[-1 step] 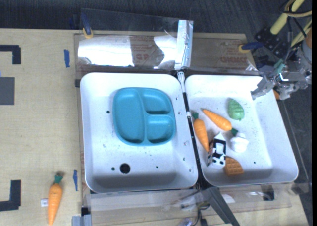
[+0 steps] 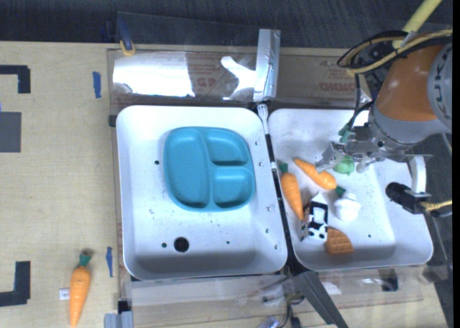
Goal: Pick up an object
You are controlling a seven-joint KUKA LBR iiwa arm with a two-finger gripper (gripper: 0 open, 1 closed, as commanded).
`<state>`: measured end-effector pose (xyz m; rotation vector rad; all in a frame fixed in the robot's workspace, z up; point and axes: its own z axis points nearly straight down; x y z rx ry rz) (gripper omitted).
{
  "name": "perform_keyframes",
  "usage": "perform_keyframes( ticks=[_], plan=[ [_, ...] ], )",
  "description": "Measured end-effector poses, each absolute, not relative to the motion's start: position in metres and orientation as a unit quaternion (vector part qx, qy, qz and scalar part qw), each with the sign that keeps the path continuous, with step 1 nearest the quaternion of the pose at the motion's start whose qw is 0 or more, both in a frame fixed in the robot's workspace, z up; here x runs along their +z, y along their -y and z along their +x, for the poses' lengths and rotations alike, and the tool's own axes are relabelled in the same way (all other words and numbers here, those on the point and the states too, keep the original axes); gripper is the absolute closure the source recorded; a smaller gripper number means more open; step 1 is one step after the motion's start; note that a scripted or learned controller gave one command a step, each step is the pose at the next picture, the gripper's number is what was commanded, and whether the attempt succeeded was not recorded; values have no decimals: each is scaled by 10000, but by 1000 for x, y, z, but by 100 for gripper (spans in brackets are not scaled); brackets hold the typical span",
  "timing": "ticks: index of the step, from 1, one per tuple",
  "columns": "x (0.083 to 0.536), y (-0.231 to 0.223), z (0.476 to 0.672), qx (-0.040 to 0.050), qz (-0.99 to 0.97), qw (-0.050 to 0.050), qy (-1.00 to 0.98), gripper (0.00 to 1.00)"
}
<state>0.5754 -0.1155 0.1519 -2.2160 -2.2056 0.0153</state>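
Note:
The right bin [image 2: 402, 237] holds several toys. An orange carrot [image 2: 316, 173] lies near its middle and a second carrot [image 2: 291, 195] lies along the left wall. A black and white cow figure [image 2: 315, 221], a brown waffle-like piece [image 2: 338, 241] and a small white piece [image 2: 348, 208] sit toward the front. A small green piece [image 2: 343, 166] lies right under my gripper [image 2: 350, 152], which hangs low over the bin's middle, just right of the first carrot's tip. The grey arm with its orange band [image 2: 406, 96] comes in from the right.
The left bin [image 2: 136, 175] holds a blue divided plate [image 2: 210, 167] and a small black disc [image 2: 181, 244]. A third carrot [image 2: 79, 287] lies on the wooden bench at the front left. A clear plastic guard [image 2: 187, 75] stands behind the bins.

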Motion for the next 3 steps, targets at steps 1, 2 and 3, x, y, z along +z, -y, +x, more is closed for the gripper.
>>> perform_keyframes(
  ticks=[1, 2, 3],
  plan=[
    [86, 101, 579, -4, -7039, -12, 7103, 0],
    [95, 101, 580, -5, -7048, -12, 7094, 100],
    [204, 76, 588, -14, -6937, -15, 7203, 100]
  ],
)
